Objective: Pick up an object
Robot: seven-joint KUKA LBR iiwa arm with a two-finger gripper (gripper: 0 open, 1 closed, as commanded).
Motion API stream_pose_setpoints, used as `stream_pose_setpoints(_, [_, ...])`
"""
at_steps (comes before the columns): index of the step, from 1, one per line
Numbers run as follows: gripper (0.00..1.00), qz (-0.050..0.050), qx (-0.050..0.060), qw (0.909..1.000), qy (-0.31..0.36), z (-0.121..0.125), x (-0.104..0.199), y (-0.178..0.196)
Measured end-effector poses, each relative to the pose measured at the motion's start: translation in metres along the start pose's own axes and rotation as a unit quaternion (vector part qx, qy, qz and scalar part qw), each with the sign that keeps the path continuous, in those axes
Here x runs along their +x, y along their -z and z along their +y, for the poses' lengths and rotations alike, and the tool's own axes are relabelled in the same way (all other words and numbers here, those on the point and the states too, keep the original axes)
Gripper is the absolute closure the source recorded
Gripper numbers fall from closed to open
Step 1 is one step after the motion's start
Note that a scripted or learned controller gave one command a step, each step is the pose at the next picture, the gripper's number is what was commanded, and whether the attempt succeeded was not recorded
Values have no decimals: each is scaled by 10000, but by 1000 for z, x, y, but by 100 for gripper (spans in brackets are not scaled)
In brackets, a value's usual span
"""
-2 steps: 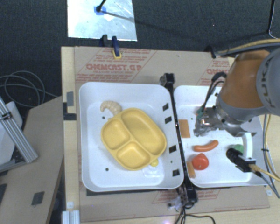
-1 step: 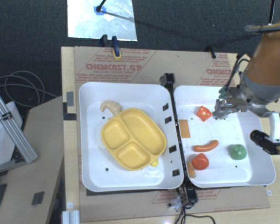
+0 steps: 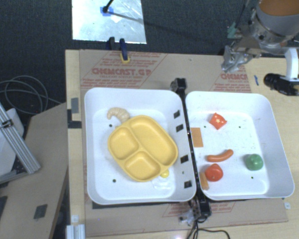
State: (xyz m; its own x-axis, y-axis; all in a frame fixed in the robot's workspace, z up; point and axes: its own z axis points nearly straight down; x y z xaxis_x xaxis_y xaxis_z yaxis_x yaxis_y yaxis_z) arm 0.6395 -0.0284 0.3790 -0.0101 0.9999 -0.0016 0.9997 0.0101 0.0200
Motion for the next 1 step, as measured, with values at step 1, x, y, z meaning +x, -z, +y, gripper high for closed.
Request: stream_pose_setpoints(1, [100,12,173,9998,-48,-36,-5,-204])
